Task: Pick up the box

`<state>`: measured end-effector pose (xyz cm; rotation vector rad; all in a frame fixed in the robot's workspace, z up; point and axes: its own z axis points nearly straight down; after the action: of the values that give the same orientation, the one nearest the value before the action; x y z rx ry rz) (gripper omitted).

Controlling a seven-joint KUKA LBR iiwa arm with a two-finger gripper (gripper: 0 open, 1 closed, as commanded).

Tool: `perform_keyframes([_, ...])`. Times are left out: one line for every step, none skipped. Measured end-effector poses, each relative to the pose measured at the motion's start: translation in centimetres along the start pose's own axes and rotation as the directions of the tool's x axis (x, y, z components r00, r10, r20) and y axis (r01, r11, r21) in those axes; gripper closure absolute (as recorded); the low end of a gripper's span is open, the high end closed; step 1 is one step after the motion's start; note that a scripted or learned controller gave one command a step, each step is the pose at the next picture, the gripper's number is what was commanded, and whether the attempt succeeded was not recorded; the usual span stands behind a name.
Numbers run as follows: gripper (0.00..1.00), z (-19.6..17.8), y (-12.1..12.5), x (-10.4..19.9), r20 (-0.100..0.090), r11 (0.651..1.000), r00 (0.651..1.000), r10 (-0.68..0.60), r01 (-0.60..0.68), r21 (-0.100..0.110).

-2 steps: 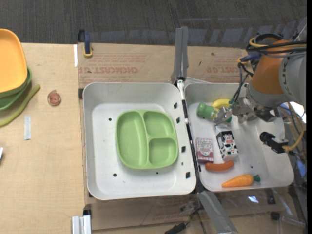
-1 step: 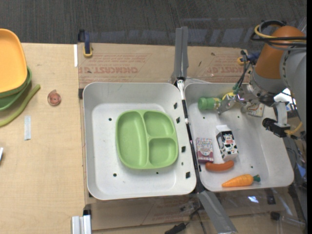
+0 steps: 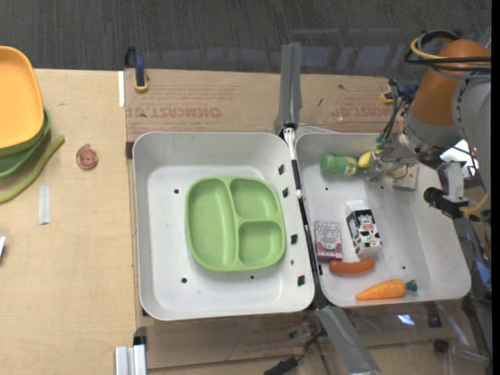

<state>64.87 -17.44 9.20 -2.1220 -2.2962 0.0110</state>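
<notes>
Wooden bench top (image 3: 70, 287), pale grain, fills the left and lower part. Brown cardboard sheet (image 3: 211, 100) with red print lies under and behind the two white bins (image 3: 144, 233), which sit side by side, a grey metal post (image 3: 291, 84) rising between them. Dark grey carpet floor (image 3: 234, 10) runs along the top. Stacked orange and green plates (image 3: 17, 123) at the left edge. Blue clamp (image 3: 131, 61) on the bench's far edge. Lighting even, soft shadows.
</notes>
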Motion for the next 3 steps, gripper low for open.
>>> perform_keyframes([1.0,-9.2,-1.9,-1.7,0.005,0.976,0.976,0.217,-0.217,-0.013])
perform_keyframes([1.0,-16.7,-2.8,-4.1,0.003,0.929,0.929,0.37,-0.37,-0.012])
perform_keyframes([1.0,-15.3,-2.5,-3.6,0.001,0.808,0.808,0.59,-0.59,-0.009])
